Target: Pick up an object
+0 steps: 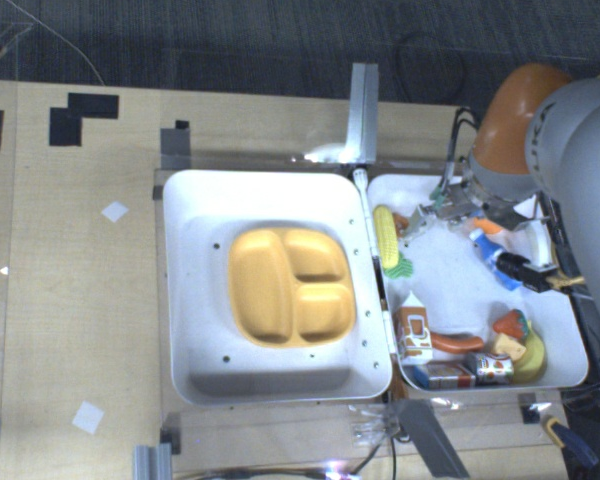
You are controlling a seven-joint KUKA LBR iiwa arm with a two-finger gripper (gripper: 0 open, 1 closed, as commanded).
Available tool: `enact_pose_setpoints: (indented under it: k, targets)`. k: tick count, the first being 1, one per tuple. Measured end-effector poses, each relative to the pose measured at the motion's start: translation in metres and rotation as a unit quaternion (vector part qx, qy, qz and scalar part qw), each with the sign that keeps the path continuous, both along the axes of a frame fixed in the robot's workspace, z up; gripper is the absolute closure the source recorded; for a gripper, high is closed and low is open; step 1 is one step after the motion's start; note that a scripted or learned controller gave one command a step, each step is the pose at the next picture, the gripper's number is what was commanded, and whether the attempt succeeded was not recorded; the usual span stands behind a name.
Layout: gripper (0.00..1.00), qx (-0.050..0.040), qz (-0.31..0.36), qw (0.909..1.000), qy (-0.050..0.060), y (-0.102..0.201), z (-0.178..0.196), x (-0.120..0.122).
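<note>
My gripper [442,205] hangs low over the back of the right bin [450,278], just right of the top end of a yellow corn cob [386,235]. A small orange piece [487,226] and a blue bottle [501,264] lie to its right, partly under the arm. Along the front of this bin lie a brown carton [412,330], a red sausage [458,345], a can [492,370], a banana [530,356] and a red fruit [510,323]. I see nothing held.
The left bin [195,268] holds a yellow divided tray [285,286]. A metal post [363,113] stands behind the wall between the bins. The grey arm with its orange band [515,118] covers the right bin's back right corner.
</note>
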State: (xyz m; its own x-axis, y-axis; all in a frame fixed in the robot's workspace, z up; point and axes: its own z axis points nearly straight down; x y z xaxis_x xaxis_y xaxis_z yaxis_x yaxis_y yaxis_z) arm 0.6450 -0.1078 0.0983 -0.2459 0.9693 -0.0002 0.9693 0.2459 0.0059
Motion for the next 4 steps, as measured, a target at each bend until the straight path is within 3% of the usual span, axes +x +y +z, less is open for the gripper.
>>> enact_pose_setpoints:
  k: [1,2,3,4]
  targets:
    - [0.0,-0.0019,-0.121,0.9926,0.001,0.006,-0.007,0.025]
    - [0.0,-0.0027,0.004,1.0,-0.003,-0.066,0.088,0.004]
    - [0.0,-0.0004,-0.124,0.9923,0.001,-0.097,0.02,-0.001]
    - [0.0,0.0027,-0.15,0.9886,0.003,-0.093,-0.008,0.027]
